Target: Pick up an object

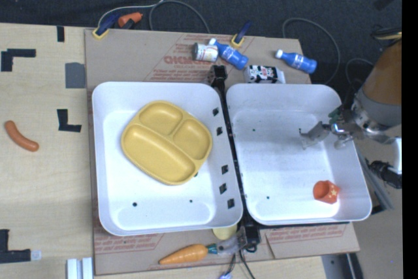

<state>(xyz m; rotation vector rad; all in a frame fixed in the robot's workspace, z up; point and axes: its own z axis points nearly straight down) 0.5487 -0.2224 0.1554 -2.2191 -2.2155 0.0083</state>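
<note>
The only loose thing in the right bin [287, 98] is a small orange-red object [326, 191], lying in the near right corner close to the bin's wall. It looks like a small rounded plastic toy, so it is probably light and fairly stiff, smooth enough to slip, and not fragile. A grasp across its middle, from above, seems safest, though the nearby wall leaves little room for 1 finger. The gripper [318, 132] hangs over the same bin's far right part, well apart from the object, with nothing between its fingers; how far open they are cannot be told. The left bin [104, 140] holds a yellow divided plate [167, 142].
</note>
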